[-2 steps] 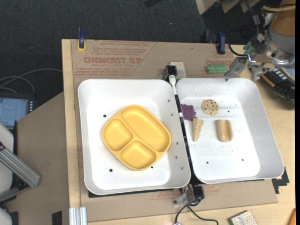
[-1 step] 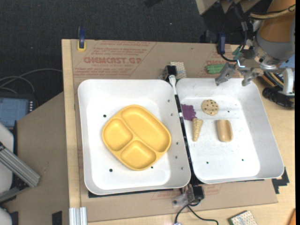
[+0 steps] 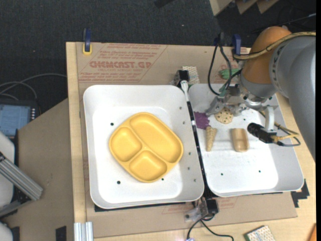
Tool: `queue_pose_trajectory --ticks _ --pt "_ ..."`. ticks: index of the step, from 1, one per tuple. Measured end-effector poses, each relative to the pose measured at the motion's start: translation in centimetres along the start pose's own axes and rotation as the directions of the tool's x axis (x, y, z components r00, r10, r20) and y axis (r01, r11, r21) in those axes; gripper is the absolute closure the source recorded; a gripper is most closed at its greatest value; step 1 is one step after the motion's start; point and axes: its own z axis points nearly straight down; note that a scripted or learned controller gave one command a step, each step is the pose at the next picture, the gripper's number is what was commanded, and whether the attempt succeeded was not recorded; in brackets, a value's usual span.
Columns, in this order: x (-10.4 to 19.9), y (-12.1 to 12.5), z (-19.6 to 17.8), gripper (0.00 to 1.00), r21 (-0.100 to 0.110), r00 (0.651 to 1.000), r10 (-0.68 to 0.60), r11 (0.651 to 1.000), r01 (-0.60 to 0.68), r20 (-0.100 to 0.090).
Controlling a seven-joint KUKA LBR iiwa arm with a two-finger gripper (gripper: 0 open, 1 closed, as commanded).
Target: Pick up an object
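Note:
The right bin (image 3: 261, 177) holds several small things. A round speckled cookie (image 3: 223, 117) lies near its back, a purple piece (image 3: 201, 119) sits by the left wall, a tan cone (image 3: 209, 137) lies in front of that, and a tan bread roll (image 3: 239, 139) lies to the cone's right. My gripper (image 3: 226, 106) hangs low at the back of this bin, just above and behind the cookie. Nothing shows between its tips.
A yellow divided plate (image 3: 145, 145) fills the middle of the left bin (image 3: 95, 114). The wall between the two bins (image 3: 194, 134) runs just left of the purple piece. The grey arm (image 3: 296, 69) covers the right bin's back right corner.

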Motion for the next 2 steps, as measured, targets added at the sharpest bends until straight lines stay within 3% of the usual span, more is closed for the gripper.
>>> queue_pose_trajectory --ticks 1,2 --pt "6.8 -1.5 -11.6 0.0 -0.02 1.0 -0.006 1.0 0.006 0.001" --pt "1.5 -2.3 -0.4 0.0 -0.006 1.0 0.006 1.0 -0.006 0.003"
